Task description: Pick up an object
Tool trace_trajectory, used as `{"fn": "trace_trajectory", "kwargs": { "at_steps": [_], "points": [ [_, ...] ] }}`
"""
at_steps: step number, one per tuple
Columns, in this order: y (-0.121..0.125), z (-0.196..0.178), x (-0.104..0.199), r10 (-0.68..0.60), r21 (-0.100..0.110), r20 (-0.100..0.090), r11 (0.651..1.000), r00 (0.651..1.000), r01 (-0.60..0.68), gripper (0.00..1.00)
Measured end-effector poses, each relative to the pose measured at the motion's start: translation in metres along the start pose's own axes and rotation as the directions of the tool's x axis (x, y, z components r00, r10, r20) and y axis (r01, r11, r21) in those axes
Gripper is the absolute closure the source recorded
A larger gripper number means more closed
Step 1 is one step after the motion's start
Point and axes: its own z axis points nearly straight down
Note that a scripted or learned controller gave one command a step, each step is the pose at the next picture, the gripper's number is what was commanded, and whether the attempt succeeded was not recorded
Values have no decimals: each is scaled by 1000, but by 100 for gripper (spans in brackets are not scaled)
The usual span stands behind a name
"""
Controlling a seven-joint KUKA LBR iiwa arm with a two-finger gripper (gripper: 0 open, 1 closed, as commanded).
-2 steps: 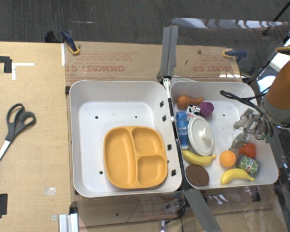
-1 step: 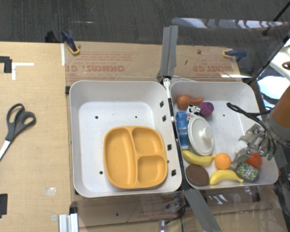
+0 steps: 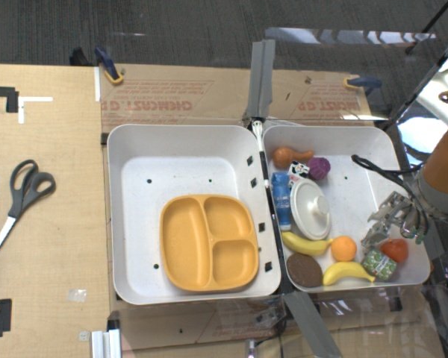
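Hung low over the near right part of the right bin, the gripper, its metal fingers spread somewhat apart with nothing seen between them, tips just above a red tomato-like toy and a green-patterned piece. Lay close by to the left: an orange, two bananas, a brown oval piece, a white bowl, a blue bottle and a purple toy. Sat in the left bin: a yellow divided tray; lay on the bench at far left: scissors
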Motion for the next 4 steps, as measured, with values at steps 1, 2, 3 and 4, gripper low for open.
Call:
{"fn": "trace_trajectory", "kwargs": {
  "at_steps": [1, 2, 3, 4],
  "points": [
    [50, 10, 4, 290, 3, -5, 957, 957, -290, 100],
    [97, 10, 66, 452, 6, -8, 892, 892, -452, 100],
    [139, -146, 61, 667, 12, -5, 745, 745, -667, 100],
    [171, -202, 25, 799, 15, -2, 601, 601, -799, 100]
  ]
}}
